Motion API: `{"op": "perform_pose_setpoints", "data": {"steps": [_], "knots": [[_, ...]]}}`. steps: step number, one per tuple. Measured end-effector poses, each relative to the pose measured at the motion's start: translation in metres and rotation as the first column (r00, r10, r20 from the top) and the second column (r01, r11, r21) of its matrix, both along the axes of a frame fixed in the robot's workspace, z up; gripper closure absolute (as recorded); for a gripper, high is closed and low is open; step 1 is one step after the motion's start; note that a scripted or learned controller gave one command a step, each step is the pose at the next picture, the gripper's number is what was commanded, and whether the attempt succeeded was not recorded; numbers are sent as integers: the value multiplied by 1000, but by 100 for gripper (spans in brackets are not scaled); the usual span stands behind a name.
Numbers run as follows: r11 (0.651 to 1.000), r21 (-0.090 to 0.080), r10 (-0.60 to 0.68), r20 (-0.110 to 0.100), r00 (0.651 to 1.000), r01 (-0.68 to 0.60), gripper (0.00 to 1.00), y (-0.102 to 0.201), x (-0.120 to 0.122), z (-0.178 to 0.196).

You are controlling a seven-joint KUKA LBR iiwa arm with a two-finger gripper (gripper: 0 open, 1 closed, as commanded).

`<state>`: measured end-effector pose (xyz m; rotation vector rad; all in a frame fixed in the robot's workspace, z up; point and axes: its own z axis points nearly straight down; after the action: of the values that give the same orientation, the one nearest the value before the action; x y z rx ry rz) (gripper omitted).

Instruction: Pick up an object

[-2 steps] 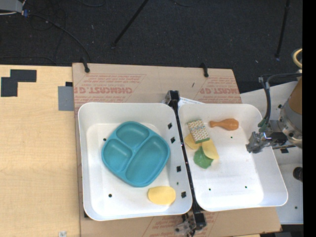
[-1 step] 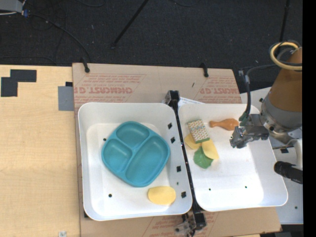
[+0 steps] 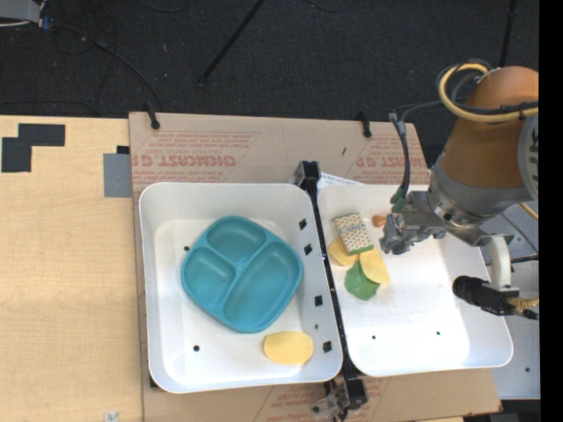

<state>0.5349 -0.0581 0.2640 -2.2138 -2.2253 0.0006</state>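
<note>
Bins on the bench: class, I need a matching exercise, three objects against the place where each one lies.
Things:
1. teal divided plate
2. yellow oval piece
3. patterned block

Places:
A. right bin, near the divider
B. middle of the left bin
C. left bin, near its front edge

Pairs: 1-B, 2-C, 3-A

We were in a robotics lab — a grey-and-orange arm (image 3: 488, 148) reached over two white bins (image 3: 167, 236) on a cardboard-lined bench (image 3: 62, 262), loose cables (image 3: 114, 51) trailed across dark carpet (image 3: 352, 42) behind, and black tape marks (image 3: 31, 145) sat on the wood.
</note>
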Motion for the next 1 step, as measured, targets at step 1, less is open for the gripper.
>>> {"op": "perform_pose_setpoints", "data": {"steps": [1], "knots": [[1000,0,0,0,1000,0,100,51,14,0]]}}
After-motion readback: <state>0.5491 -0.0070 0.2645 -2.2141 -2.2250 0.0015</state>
